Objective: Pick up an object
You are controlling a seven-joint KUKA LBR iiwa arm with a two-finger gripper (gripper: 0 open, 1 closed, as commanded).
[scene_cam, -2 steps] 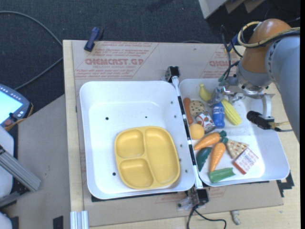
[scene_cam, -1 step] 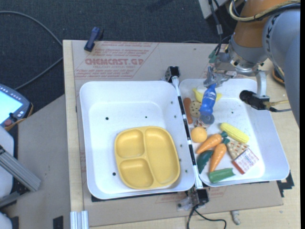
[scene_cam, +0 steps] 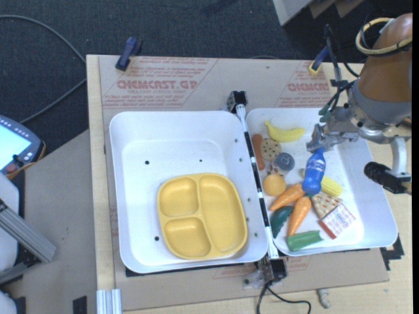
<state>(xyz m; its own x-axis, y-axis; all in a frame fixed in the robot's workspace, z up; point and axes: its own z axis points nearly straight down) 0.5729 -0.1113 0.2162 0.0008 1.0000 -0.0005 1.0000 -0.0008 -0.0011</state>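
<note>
The blue bottle [scene_cam: 315,172] looks to us like the object in hand: it stands tilted in the right bin [scene_cam: 380,205], its cap up under the claw [scene_cam: 325,138] and its base down among the carrots [scene_cam: 294,205]. The claw sits right at the bottle's top, but we cannot tell whether it is apart, together or clamped on the cap, since the wrist hides that spot. Around the bottle lie a banana [scene_cam: 286,132], a grey round piece [scene_cam: 284,161], an orange ball [scene_cam: 274,184], a yellow corn piece [scene_cam: 332,188], a cracker [scene_cam: 325,205], a small carton [scene_cam: 338,220], and a green pepper [scene_cam: 303,239]. The left bin [scene_cam: 131,142] holds a yellow tray [scene_cam: 201,214], well apart from all this. To do the step well, we judge the lift should go straight up along the bottle's own lean, slowly, so the smooth plastic does not slip or swing. We would keep the grip low enough on the neck to bear the weight, and clear the carrots touching the base before any sideways move. The risk we see is the bottle pivoting out and dropping among the clutter, or dragging a carrot with it over the divider [scene_cam: 252,162] of the table's [scene_cam: 196,77] two bins.
</note>
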